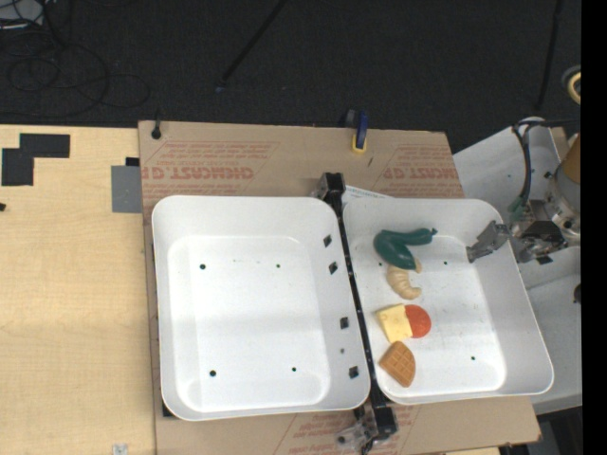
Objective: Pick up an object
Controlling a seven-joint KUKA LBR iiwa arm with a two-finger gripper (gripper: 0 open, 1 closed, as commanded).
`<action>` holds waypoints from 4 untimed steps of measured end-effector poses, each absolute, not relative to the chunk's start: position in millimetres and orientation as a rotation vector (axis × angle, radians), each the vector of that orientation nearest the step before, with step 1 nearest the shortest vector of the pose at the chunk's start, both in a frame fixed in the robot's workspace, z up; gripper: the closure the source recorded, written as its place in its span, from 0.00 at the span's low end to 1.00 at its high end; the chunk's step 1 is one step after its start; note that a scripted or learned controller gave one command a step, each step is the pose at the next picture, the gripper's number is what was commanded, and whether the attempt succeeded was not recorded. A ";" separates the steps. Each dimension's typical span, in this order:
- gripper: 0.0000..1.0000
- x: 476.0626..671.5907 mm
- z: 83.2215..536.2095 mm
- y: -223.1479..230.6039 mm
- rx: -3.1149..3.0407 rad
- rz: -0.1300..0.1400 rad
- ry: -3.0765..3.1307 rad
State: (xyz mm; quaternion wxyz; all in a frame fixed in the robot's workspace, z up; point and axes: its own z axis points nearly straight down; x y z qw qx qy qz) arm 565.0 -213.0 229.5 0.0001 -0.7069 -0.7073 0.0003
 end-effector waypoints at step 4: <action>1.00 553.3 290.4 -15.4 -2.212 -0.009 -2.234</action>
